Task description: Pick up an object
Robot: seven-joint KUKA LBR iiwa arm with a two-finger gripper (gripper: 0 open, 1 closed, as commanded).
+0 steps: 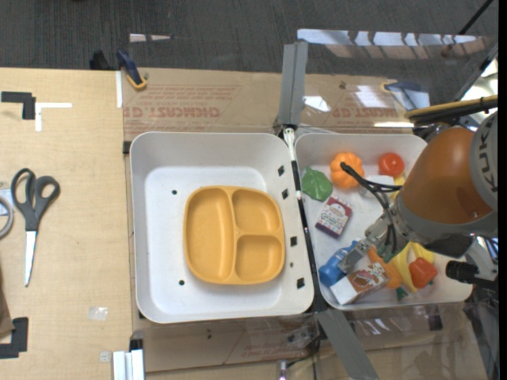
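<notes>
The right bin [360, 142] holds several small things: an orange pumpkin [346, 169], a red tomato [390, 164], a green pepper [316, 184], a maroon packet [334, 217], a blue bottle [336, 264] and a white-and-brown box [361, 281]. My gripper [374, 239] reaches down from the right into the lower middle of this bin, just above the blue bottle and the box. The arm's orange band [445, 179] covers the bin's right part. Yellow and orange-red pieces [420, 269] lie under the wrist.
The left bin [158, 212] carries a yellow divided plate [234, 234]. Scissors [32, 204] lie on the wooden bench at far left. A blue clamp [131, 68] sits at the back. A grey post [292, 81] stands between the bins' far ends.
</notes>
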